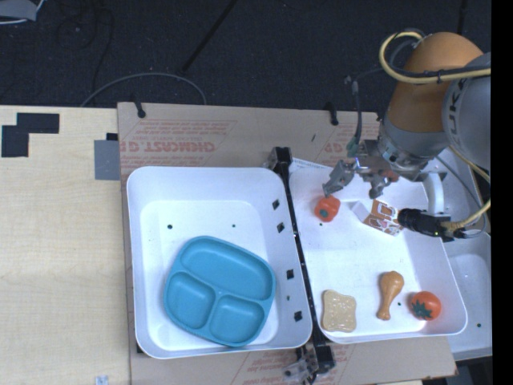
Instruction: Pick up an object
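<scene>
Only readable text I've got is red print on the cardboard sheet (240, 135) under the bins. It runs upside-down from my cam, looks like "CHEMCAST GP", and more red print at the near edge is too cut off to read. The small brown-and-white packet (382, 216) has markings too tiny to make out. The claw (352, 191) hangs over the far end of the right bin (454, 279) w/ fingers spread and nothing between them. The closest pick option is the small red fruit (326, 208) w/ green top, just below the left fingertip and near the bin's left wall, approx. level w/ the packet, which sits under the right finger. The near row, left to right: toast slice (339, 311) close to the front wall, drumstick (390, 293) standing lengthwise, tomato (424, 305) tucked toward the near right corner. The mid floor of the right bin, btwn the far pair and the near row, is bare, so there's decent room there. The left bin (144, 215) has a blue divided plate (219, 289) sitting toward its near right side, w/ bare floor along the far and left walls.
</scene>
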Available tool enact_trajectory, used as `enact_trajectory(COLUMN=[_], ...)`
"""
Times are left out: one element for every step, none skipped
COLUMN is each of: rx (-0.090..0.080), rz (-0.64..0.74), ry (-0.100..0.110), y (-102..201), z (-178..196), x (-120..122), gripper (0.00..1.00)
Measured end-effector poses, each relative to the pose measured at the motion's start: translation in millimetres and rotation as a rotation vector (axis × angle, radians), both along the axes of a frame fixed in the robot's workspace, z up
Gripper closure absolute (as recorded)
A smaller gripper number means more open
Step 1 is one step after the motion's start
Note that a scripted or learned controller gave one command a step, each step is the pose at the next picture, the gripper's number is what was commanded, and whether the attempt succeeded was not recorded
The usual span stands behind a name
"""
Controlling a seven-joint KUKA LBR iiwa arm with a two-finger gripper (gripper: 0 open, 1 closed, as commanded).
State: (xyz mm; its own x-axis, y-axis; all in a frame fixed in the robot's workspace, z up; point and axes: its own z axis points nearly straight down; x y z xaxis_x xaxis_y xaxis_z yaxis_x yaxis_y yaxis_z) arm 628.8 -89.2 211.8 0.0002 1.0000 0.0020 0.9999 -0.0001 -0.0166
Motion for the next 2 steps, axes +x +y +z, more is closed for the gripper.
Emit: enact_trajectory(rx=[-0.001,-0.001], rz=[0.002,0.002], ry=[-0.013,-0.008], y=[-0.2,6.4], z=[7.8,-54.7], x=[2.7,-2.4], gripper=[0.0,0.0])
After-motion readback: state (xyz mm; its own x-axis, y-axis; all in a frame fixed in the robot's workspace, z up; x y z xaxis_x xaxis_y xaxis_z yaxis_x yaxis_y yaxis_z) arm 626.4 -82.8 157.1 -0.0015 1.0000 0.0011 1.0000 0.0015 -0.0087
